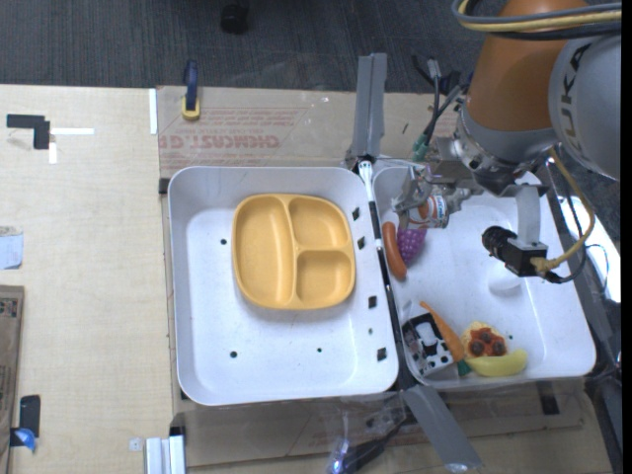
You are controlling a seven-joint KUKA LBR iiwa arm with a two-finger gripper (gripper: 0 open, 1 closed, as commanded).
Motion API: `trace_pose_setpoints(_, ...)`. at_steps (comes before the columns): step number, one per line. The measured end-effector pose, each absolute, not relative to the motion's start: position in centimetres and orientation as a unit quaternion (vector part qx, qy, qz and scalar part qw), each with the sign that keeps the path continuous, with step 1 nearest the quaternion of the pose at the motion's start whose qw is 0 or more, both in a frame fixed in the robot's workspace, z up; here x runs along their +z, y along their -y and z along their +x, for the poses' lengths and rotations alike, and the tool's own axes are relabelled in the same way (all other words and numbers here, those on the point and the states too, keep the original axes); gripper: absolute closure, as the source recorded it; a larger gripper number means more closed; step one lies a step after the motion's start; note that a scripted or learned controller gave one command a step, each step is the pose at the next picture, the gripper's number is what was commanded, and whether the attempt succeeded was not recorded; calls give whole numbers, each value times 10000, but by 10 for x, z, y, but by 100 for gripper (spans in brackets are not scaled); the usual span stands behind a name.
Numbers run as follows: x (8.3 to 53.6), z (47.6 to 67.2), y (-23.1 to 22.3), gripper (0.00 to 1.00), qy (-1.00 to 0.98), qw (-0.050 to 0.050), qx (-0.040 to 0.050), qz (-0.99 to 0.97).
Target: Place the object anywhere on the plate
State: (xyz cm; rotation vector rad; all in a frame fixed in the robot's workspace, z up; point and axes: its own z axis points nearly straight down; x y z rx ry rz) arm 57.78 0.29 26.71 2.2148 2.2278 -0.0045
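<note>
Your hand [423, 205] hovers at the purple grapes [412, 244], grip unclear; you're still picking, then carry left to the yellow plate [293, 250].

Arm [553, 67] cut off by top and right edges; base out of frame. Gripper [427, 205] low over right bin's [553, 363] upper left corner; fingers lost in wrist clutter, hidden from above. Purple item [412, 244] partly under gripper, identity unclear. Small dark-and-white object [428, 349] at bin's lower left too small to identify. Bin's right rim partly behind cables [578, 235].
</note>
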Motion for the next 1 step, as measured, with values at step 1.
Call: trace_pose_setpoints(1,190,620,-58,100,-7162,-7,-20,6979)
